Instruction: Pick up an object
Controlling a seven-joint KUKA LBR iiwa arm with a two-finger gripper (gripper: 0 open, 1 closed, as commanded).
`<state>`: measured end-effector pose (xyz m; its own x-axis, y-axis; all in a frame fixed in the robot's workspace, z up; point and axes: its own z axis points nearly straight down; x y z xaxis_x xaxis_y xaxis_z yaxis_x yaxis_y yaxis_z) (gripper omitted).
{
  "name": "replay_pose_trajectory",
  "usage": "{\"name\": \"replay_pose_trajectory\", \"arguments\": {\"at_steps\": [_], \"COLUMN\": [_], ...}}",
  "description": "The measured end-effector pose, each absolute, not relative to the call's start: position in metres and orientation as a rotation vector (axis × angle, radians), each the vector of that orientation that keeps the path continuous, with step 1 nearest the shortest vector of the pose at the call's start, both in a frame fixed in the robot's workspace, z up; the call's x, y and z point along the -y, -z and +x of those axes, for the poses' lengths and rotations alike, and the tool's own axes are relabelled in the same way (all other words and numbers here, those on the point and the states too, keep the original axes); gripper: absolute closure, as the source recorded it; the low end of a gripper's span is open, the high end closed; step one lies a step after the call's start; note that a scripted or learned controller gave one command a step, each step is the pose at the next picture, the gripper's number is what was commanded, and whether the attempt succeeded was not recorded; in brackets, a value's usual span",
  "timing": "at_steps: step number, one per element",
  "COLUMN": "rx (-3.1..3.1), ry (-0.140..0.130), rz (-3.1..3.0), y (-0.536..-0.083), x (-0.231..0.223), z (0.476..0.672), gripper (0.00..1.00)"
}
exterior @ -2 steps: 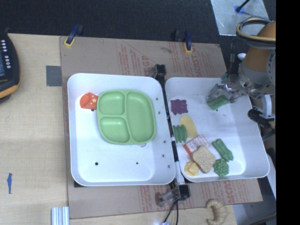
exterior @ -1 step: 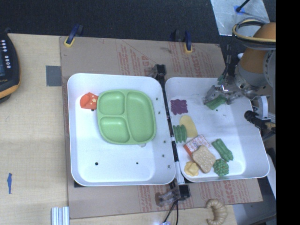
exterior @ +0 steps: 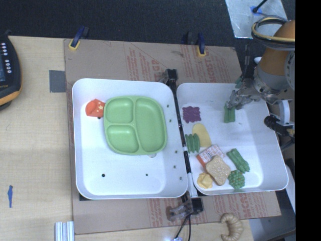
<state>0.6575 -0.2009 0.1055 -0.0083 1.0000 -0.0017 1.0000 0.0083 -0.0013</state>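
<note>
Camera view puts the gripper (exterior: 233, 103) low over the far part of the right bin (exterior: 271, 182), and a small green block (exterior: 229, 115) hangs upright from its tips, apparently pinched between closed fingers, probably so it lifts clear. Nearer than the gripper lie the purple piece (exterior: 191, 114), the yellow piece (exterior: 201, 133) and the toast slice (exterior: 218, 169), loosely scattered, while the green divided plate (exterior: 135, 125) fills the left bin (exterior: 90, 182) beyond them.

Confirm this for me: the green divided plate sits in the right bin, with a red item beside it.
Not quite. In the camera view, the plate sits in the left bin, not the right one. The red item is indeed beside it, at its upper left edge. The right bin holds the small food pieces instead.
</note>
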Motion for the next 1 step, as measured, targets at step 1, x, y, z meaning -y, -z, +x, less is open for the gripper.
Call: {"name": "replay_pose_trajectory", "arguments": {"at_steps": [1], "rx": [-2.234], "ry": [0.006], "rz": [2.212], "y": [-0.1042], "x": [0.2007], "z": [0.6568], "gripper": [0.0]}}
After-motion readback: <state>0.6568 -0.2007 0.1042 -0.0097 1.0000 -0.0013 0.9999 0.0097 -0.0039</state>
